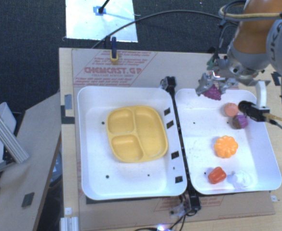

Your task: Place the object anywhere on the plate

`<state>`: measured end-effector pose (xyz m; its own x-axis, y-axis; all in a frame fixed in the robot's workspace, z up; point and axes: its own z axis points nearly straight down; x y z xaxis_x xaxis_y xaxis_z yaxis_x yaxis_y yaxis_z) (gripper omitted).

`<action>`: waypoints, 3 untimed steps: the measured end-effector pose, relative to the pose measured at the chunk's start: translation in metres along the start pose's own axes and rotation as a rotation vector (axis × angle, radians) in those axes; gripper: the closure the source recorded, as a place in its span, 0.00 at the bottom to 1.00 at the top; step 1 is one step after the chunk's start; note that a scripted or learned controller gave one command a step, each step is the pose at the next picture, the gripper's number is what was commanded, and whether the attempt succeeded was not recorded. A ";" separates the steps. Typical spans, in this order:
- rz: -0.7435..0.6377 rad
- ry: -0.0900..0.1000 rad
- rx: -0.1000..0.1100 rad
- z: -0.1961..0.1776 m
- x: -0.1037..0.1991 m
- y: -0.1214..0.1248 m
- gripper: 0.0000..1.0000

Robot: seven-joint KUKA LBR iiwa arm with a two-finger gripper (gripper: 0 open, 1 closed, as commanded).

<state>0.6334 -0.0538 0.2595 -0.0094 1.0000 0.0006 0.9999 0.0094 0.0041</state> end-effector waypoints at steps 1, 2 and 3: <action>0.000 0.000 0.001 0.015 0.060 0.013 1.00; 0.000 0.001 0.001 0.014 0.116 0.020 1.00; 0.001 0.000 0.003 0.038 0.159 0.026 1.00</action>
<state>0.6581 0.1050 0.2221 -0.0079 1.0000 0.0008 1.0000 0.0079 0.0009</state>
